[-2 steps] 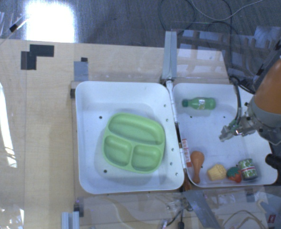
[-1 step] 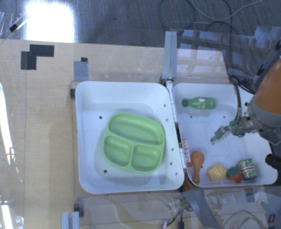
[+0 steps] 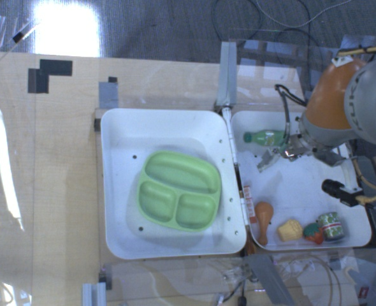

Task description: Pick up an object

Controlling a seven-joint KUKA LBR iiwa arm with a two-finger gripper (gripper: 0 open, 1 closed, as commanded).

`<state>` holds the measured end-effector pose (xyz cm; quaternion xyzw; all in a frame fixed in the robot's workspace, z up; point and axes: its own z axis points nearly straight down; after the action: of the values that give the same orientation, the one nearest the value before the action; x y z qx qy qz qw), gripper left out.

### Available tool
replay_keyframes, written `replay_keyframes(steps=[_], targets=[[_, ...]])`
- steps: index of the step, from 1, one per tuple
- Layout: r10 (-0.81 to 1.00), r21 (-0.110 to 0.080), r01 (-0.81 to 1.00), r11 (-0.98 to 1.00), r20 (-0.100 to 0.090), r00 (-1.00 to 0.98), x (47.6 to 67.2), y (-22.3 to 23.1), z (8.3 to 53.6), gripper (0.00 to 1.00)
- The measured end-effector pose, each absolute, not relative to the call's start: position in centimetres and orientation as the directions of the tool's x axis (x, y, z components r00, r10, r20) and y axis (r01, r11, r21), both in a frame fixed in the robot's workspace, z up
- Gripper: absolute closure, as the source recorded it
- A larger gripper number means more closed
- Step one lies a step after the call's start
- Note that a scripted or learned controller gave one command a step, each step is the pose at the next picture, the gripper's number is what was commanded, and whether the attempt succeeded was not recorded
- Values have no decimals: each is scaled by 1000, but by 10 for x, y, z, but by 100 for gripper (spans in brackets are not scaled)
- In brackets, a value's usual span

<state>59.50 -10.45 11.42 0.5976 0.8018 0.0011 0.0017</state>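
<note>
In the left bin (image 3: 111, 190) lies a green divided plate (image 3: 178, 190). The right bin (image 3: 360, 238) holds a green bottle (image 3: 264, 137) along its far edge, with my end effector (image 3: 269, 159) just beside it; its fingers sit apart, gripping nothing. Nearer the front lie a brown drumstick (image 3: 263, 217), a yellow lump (image 3: 290, 230) and a small can (image 3: 330, 226).

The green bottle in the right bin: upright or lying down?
Lying down. The green bottle rests on its side along the far wall of the right bin, its length running left-right, next to the gripper.
</note>
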Motion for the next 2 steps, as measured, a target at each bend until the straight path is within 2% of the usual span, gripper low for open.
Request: replay_keyframes(steps=[1, 2], targets=[[960, 1, 960, 281, -3, -281, 670, -102, 86, 0], [896, 9, 896, 445, -5, -445, 671, -5, 188, 0]])
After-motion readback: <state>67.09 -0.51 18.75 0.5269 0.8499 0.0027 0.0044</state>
